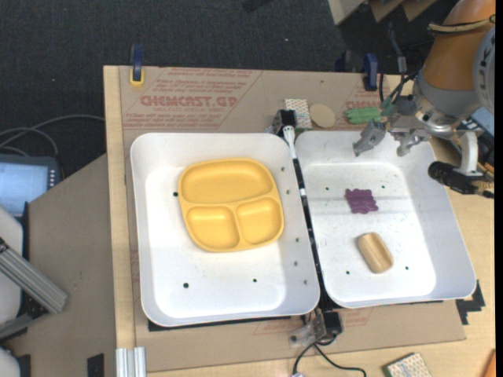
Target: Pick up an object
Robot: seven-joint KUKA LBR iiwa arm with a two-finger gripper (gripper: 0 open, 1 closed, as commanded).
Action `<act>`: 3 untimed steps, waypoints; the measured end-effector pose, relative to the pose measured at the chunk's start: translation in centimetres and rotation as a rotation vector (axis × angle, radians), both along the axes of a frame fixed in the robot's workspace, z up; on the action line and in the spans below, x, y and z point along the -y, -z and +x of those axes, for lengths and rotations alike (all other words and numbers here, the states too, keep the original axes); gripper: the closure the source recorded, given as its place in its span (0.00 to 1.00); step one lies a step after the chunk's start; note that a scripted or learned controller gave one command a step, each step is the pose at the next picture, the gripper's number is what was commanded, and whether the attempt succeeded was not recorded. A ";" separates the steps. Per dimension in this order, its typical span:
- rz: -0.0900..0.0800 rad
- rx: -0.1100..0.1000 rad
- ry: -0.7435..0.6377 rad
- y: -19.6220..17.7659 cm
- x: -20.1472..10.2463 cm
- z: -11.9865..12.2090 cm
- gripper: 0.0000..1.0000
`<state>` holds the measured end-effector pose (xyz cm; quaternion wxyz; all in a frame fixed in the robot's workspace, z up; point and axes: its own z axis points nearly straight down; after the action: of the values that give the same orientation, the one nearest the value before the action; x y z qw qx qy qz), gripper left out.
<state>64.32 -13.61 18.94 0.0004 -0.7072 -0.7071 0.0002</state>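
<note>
A small purple bunch of grapes [361, 201] lies in the middle of the right bin [440, 273]. A tan bread roll [375, 252] rests a little nearer the front of that bin. My gripper [387, 141] hangs above the bin's back edge, well behind the grapes. Its two fingers [368, 139] stand spread apart with nothing between them.
A yellow divided plate [231, 203] sits in the left bin [157, 289]. Behind the bins on the board lie a tan round disc [322, 115] and a green item [363, 115]. The arm fills the upper right corner.
</note>
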 end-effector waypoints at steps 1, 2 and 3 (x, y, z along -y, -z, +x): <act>0.001 -0.004 0.003 10.9 1.9 -2.4 0.00; 0.004 -0.006 -0.003 10.5 -3.4 -7.2 0.00; 0.000 0.002 0.001 9.4 -3.0 -6.9 1.00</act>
<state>57.43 -10.57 9.50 -0.0003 -0.7076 -0.7066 -0.0005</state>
